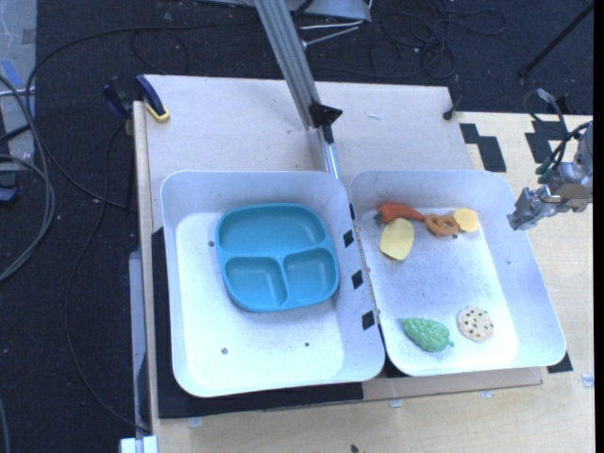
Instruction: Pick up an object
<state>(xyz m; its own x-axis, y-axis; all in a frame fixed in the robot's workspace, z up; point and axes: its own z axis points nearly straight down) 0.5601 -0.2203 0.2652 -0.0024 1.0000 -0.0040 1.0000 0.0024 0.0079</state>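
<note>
The right bin [524,281] holds several toy foods: an orange carrot [398,213], a yellow chip-shaped piece [397,241], a brown pretzel [441,225], a small yellow piece [466,220], a green leaf [427,334] and a cookie [475,324]. My gripper [525,217] hangs at the far right, just outside that bin's right rim and above the bench. It sits to the right of the small yellow piece and is apart from every object.
A blue three-compartment tray [278,256] lies in the left bin [189,347]. A slanted metal pole [288,50] reaches down to the gap between the bins at the back. Black tape marks [483,144] sit on the bench at the back right.
</note>
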